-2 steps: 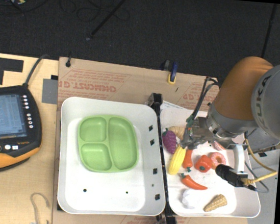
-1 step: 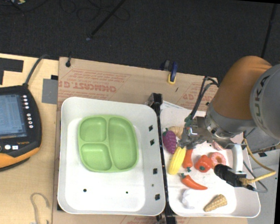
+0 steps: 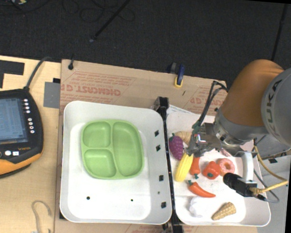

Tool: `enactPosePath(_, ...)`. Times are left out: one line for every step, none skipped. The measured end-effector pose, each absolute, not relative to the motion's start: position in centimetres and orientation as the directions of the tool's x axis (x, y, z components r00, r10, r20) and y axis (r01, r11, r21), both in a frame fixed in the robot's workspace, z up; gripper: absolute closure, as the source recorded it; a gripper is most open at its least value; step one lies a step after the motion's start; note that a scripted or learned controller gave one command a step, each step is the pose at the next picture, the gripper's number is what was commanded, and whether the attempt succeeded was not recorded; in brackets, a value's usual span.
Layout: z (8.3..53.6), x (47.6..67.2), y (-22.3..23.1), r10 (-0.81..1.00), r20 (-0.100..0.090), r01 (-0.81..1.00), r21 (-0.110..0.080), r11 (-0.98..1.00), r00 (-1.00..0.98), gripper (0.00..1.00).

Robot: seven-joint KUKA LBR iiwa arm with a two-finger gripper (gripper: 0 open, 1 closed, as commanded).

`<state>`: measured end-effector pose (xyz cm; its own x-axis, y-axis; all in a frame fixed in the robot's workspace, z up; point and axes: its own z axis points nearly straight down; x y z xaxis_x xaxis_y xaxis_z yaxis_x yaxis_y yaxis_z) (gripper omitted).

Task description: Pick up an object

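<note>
Camera view: pincer (image 3: pixel 198 144) state indiscernible; corn (image 3: pixel 184 166) just below, grapes (image 3: pixel 176 146) beside. Risk: crowded toys deflect grasp.

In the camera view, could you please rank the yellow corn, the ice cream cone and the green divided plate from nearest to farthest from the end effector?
1. Yellow corn: right bin, just below-left of the end effector.
2. Ice cream cone: same bin, at its front edge.
3. Green divided plate: left bin, across the divider.
</note>
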<state>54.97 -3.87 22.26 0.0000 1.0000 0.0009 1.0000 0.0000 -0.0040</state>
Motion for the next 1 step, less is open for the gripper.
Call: enactPosePath(23.77, 55.68, -4.33, 1.000, 0.000, 1.000, -0.001, 0.004, -0.004, 1.00)
